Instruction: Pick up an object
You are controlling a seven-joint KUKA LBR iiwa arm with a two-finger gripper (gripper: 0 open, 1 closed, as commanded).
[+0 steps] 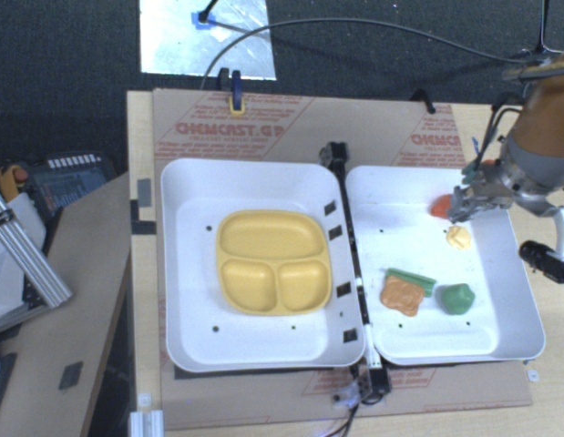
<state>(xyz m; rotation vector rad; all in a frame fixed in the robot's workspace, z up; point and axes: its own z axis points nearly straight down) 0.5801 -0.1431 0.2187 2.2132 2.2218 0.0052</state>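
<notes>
Camera view, my 1 feed, 2 white bins side by side on the bench. Item 1: left bin (186,189), bearing a yellow divided tray (272,260) with 3 compartments, sitting about centre. Item 2: right bin (500,335), bearing 4 loose pieces: a red-orange piece (440,208) near the far right area, a small pale yellow piece (458,237) just nearer than it, an orange waffle-like piece (402,295) toward the near middle with a green bar (411,279) touching its far edge, and a green rounded piece (457,299) just to the right of those 2. Item 3: the arm, reaching in from the right, orange band above the wrist, with the gripper (464,204) low over the far right part of the right bin, right beside the red-orange piece and just above the pale yellow one. I cannot tell from here whether the claw is spread or closed; the tip is dark and blurs into the wrist hardware, and I see nothing clearly clamped in it. Risks, as I judge them: the red-orange and pale yellow pieces lie close together, so a descent between them could nudge 1 aside and close on nothing; both are small, so an off-centre pinch may squirt the piece out; the bin wall is near, and a drift to the right could foul it.
</notes>
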